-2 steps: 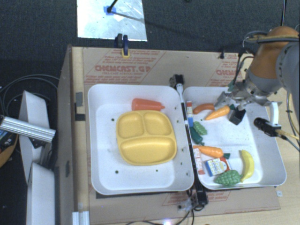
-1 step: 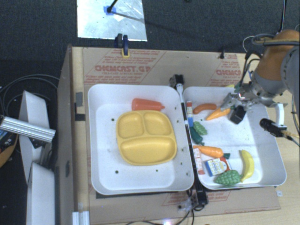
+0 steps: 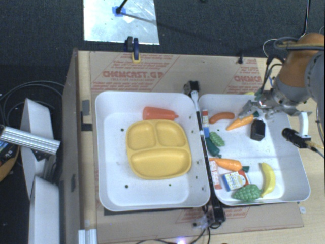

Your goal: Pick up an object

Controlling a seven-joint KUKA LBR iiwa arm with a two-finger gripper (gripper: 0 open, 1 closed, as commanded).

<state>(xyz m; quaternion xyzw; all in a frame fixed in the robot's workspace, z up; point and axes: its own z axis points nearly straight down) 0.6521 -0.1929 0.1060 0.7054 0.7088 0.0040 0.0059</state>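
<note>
Now, from the overhead camera, the arm point(image 3: 299, 67) reaches in from the right side of the bench point(image 3: 167, 67) and its hand point(image 3: 254, 112) is down in the right bin point(image 3: 292, 169), near that bin's far edge. An orange carrot point(image 3: 240, 122) sits right at the fingertips, angled with its tip toward the bin's middle, and the metal fingers look to straddle its thick end; whether they are truly pinching it or just touching it, I cannot tell from this slant, and how wide they stand is not readable either. So the pick looks to be at the grasp stage: the hand has a candidate, yet nothing is clearly lifted off the bin floor. A dark block point(image 3: 258, 130) hangs just beside the carrot, and I cannot tell whether it is a loose object or part of the tool. Nearby lie a sausage-like orange piece point(image 3: 222, 117), a second carrot point(image 3: 227, 163) nearer the middle, a banana point(image 3: 267, 179) toward the near right corner, green grapes point(image 3: 247, 192) and a small carton point(image 3: 233, 180). Over in the left bin point(image 3: 109, 136), a yellow divided plate point(image 3: 158, 149) and an orange-red piece point(image 3: 160, 113) sit untouched. Left to do: a firm close and a clean lift.
</note>
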